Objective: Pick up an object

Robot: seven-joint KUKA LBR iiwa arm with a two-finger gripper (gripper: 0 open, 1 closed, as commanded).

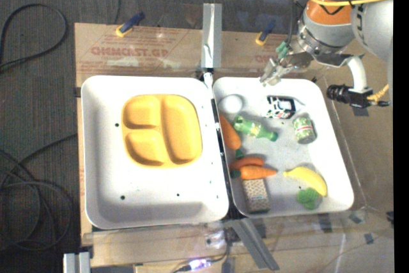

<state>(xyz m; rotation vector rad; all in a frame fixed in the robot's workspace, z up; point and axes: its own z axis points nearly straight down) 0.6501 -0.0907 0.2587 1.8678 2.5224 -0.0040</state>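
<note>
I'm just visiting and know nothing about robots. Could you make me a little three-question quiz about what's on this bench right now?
1. True or false: the yellow divided tray lies in the right bin.
2. Which lies nearest the banana? A) white ball B) green broccoli piece C) green bottle
3. Fill in: the gripper hangs above the right bin's ____ edge.

Key: 1 false, it lies in the left bin. 2 B. 3 far.
</note>
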